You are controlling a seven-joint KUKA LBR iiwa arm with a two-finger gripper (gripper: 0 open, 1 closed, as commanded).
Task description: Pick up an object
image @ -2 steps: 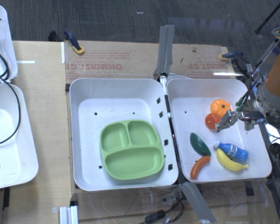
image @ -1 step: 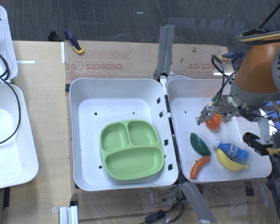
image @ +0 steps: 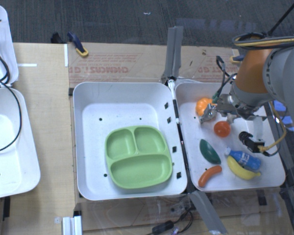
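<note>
In the right bin lie an orange fruit, a red tomato, a dark green oval piece, an orange-red sausage, a yellow banana and a small blue bottle. My gripper hangs low at the bin's upper part, right against the orange fruit's lower right side and just up-left of the tomato. The wrist body hides how the gripper meets the fruit.
The left bin holds a green divided plate. A grey post rises where the two bins meet. A black cable piece dangles from the arm over the right bin. White tubs stand far left.
</note>
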